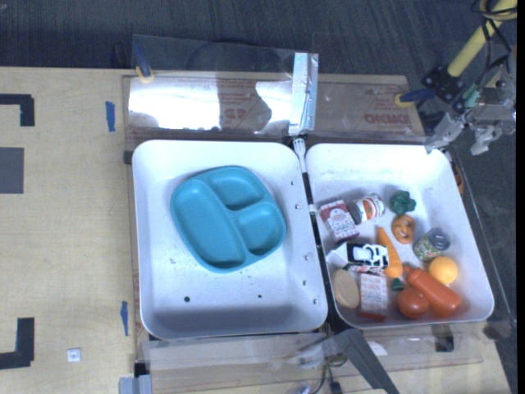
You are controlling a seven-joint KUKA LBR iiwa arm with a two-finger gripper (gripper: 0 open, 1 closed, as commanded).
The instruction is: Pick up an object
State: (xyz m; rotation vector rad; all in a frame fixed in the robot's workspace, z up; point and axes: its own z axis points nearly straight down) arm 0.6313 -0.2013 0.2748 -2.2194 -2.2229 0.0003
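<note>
The right white bin (369, 164) holds several small toy foods in its near half. Among them are a green broccoli piece (401, 201), a small jar (367, 208), a red-and-white packet (337, 218), an orange carrot (390, 255), a yellow-orange ball (443, 269) and a red sausage-like piece (432, 294). My gripper (464, 126) hangs at the far right corner of this bin, just outside its rim and well away from the objects. Nothing is visibly held in it.
The left white bin (156, 245) carries a blue divided plate (228, 216). A clear plastic wall (213, 97) stands behind the bins with a metal post (302, 93) at the divide. Yellow cabling (480, 39) runs at the top right.
</note>
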